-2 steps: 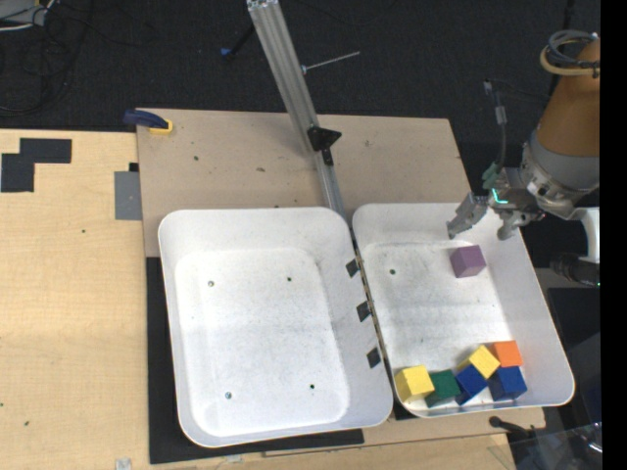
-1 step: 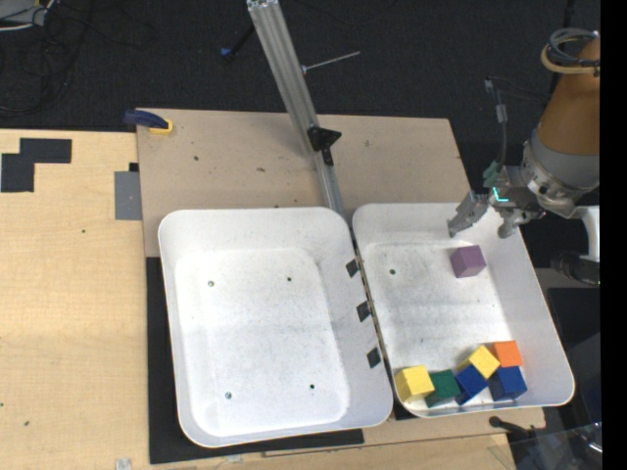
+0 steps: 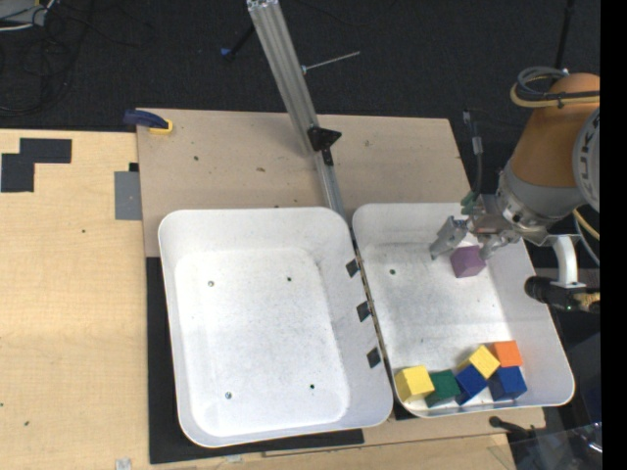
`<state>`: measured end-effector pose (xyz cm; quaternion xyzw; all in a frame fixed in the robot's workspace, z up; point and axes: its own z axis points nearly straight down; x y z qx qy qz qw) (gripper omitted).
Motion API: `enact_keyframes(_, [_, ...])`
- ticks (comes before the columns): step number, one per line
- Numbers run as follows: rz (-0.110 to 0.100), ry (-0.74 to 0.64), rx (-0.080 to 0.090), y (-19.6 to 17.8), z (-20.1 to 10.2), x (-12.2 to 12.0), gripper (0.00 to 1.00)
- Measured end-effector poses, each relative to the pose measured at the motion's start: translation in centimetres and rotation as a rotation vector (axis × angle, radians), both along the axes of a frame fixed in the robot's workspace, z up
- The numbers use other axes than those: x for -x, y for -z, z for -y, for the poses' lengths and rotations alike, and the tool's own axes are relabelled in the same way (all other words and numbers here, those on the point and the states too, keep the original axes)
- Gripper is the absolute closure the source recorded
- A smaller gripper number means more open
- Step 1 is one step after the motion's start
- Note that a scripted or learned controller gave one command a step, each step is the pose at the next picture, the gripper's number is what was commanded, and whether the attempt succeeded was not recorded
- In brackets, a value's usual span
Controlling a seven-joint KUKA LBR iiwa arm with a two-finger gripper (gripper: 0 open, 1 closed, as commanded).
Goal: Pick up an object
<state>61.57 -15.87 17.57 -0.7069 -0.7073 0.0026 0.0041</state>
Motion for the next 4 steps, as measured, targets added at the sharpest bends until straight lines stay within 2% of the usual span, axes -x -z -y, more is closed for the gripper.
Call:
enact_keyframes(1, [0.001,-0.001,0.000,5.2,-0.8,-0.4,0.00])
enact_keyframes(2, [0.009,0.000,0.002,8.5,-0.9,-0.5,0.00])
enact_keyframes(3, [0.007,0.003,0.001,7.5,-0.8,-0.5,1.00])
enact_keyframes(4, [0.013,-0.001,0.003,2.5,-0.9,-1.5,1.00])
